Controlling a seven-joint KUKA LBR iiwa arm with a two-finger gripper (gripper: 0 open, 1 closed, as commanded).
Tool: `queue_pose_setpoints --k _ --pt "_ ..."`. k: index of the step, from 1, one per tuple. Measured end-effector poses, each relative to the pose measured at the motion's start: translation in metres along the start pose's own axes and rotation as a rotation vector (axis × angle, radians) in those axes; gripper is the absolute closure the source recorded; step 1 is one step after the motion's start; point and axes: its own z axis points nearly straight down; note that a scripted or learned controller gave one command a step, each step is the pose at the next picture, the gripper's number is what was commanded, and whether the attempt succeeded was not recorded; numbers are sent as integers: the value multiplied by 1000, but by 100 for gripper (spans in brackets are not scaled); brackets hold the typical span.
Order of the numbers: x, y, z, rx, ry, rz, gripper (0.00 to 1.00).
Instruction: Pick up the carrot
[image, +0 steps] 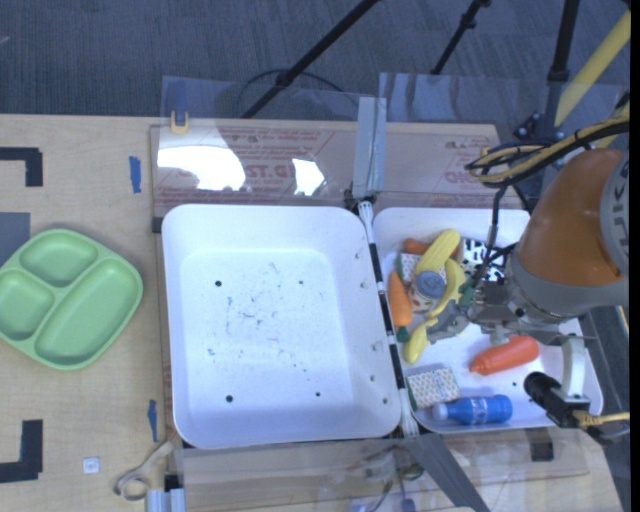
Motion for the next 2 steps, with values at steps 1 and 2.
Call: queue_pose_setpoints --k 1,2 --pt "1 1 -9 -1 0 -1 100" --pt "1 1 -9 -1 0 -1 0"
